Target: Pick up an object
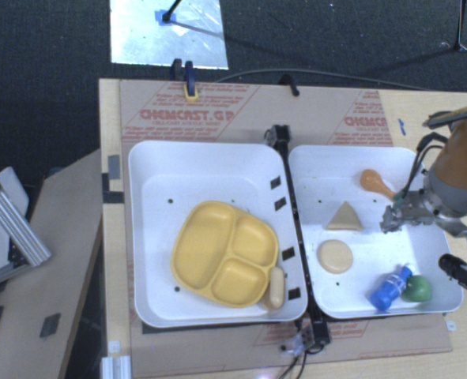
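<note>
While the end effector (394,214) hovers over the right bin (312,290), whether it is open cannot be told.

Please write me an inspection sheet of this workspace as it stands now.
Surface: bench bearing left bin and right bin side by side.
Job's things: yellow divided plate and beige roll in the left bin; orange spoon-like piece, tan wedge, cream disc, blue bottle and green ball in the right.
Clutter: clamp at the bench's far edge.
Grippers: pincer over the right bin, beside the wedge.
Cables: black cable along the far edge.
Surroundings: dark floor, shiny sheet.
</note>
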You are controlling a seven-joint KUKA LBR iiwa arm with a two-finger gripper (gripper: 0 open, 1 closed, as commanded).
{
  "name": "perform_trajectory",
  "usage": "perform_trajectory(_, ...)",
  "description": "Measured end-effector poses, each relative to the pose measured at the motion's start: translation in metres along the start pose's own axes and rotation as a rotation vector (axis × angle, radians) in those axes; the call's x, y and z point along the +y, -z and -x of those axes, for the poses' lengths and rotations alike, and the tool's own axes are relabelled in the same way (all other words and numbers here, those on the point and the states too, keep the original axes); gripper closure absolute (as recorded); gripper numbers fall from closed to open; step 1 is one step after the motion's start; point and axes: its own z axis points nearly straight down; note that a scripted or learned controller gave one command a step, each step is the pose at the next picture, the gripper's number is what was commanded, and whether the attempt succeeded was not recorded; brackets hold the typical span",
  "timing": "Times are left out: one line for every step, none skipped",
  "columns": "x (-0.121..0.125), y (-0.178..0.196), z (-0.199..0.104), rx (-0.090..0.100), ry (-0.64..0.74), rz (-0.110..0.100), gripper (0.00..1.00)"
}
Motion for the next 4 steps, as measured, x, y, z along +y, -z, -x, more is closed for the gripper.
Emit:
perform_trajectory(0.01,0.048,0.0,0.0,0.002,0.002,1.0)
perform_trajectory(0.012,0.087,0.001,0.0,0.002,0.002,1.0)
perform_trajectory(0.01,0.081,-0.047,0.003,0.006,-0.003,1.0)
perform_trajectory(0.016,0.092,-0.1,0.003,0.008,-0.002,1.0)
